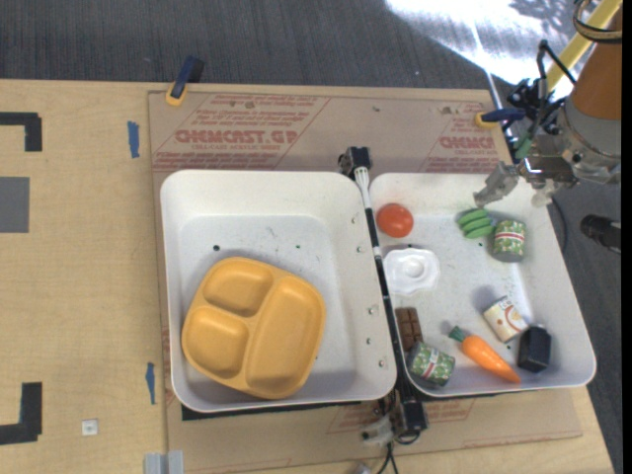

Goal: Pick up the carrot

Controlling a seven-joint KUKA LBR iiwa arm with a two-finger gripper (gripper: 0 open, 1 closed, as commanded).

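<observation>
The carrot (pixel 484 354), orange with a green top, lies near the front edge of the right bin (pixel 568 294), pointing to the lower right. The gripper (pixel 517 188) hovers over the bin's back right corner, far behind the carrot. Its two fingers stand apart, open, with nothing between them.
Around the carrot lie a small carton (pixel 504 319), a black block (pixel 534 349), a green-white can (pixel 432 363) and a brown bar (pixel 408 326). Further back are a red ball (pixel 395 219), a white lump (pixel 410 268), a green vegetable (pixel 475 222) and another can (pixel 510 240). A yellow divided plate (pixel 255 326) lies in the left bin (pixel 188 205).
</observation>
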